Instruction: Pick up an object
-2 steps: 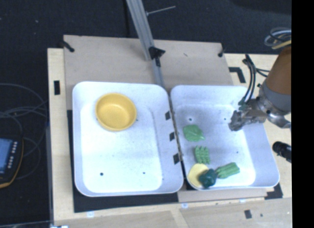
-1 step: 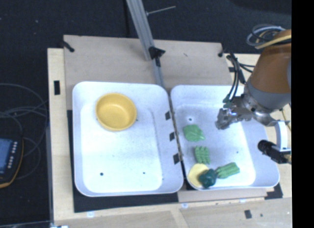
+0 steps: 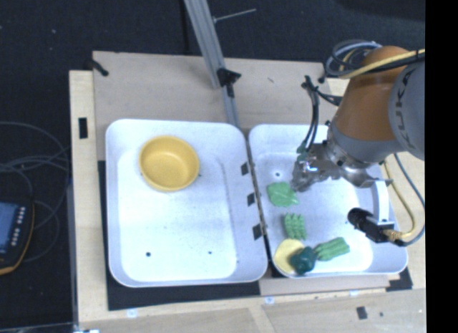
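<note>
My gripper (image 3: 306, 175) hangs over the right bin (image 3: 325, 142), just right of a pale green flat piece (image 3: 281, 195) that lies near the bin's left wall. Nothing shows between its fingers. Below that piece lies a green ridged block (image 3: 294, 225). At the bin's front sit a yellow round piece (image 3: 287, 253), a dark teal lump (image 3: 304, 261) against it, and a green ridged piece (image 3: 332, 248) to the right.
The left bin (image 3: 179, 253) holds a yellow bowl (image 3: 169, 163) at its back left. A grey metal pole (image 3: 207, 38) slants up from between the bins. The arm's orange and grey body covers the right bin's back right part.
</note>
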`<state>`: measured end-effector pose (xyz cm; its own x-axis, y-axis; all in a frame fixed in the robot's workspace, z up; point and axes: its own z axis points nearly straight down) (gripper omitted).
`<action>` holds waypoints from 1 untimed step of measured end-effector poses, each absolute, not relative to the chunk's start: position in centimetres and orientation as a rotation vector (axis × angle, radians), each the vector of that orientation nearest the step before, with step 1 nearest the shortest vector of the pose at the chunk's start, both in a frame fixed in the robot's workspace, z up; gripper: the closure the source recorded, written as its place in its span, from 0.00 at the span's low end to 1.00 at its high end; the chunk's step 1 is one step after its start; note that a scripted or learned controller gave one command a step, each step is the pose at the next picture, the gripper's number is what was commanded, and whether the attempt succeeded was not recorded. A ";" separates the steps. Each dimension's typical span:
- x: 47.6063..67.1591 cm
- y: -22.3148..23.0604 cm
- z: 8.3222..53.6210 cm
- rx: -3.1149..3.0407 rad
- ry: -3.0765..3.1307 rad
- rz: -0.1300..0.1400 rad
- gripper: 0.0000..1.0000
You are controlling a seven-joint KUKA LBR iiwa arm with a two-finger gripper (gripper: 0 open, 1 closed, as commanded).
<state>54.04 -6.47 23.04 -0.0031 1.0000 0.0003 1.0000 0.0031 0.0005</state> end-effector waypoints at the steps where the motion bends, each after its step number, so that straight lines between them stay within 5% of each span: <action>1: 53.8 -2.2 23.7 2.218 2.225 0.002 1.00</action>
<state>53.78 -2.25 23.73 -0.0032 1.0000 0.0011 1.0000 0.0032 0.0010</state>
